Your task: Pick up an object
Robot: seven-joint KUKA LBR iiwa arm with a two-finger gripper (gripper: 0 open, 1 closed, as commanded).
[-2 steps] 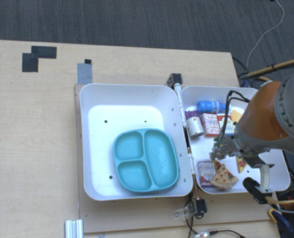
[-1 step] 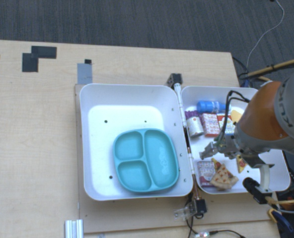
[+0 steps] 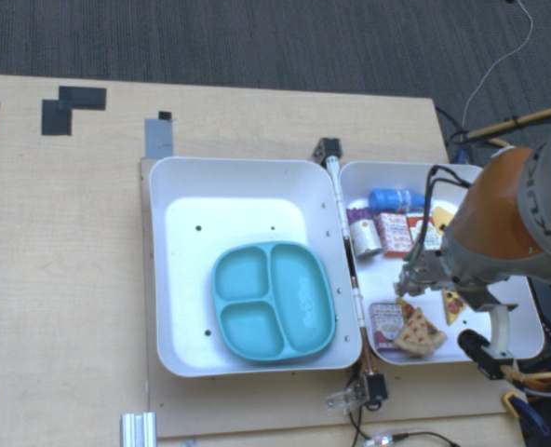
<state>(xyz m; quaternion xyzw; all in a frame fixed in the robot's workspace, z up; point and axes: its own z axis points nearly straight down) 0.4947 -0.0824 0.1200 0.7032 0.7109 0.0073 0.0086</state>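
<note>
A: Camera view showed the arm [image 3: 499, 222] low over the right bin [image 3: 536, 338], the gripper [image 3: 423, 282] above a pizza-slice toy [image 3: 418, 331]. How were the jaws? I could not tell.

B: Me neither. A good descent, I think, needed to centre on one item, as the small can [image 3: 364, 237] and red packet [image 3: 396, 234] lay close.

A: The left bin [image 3: 187, 194] held a smooth turquoise divided plate [image 3: 274, 299], glossy plastic.
</note>
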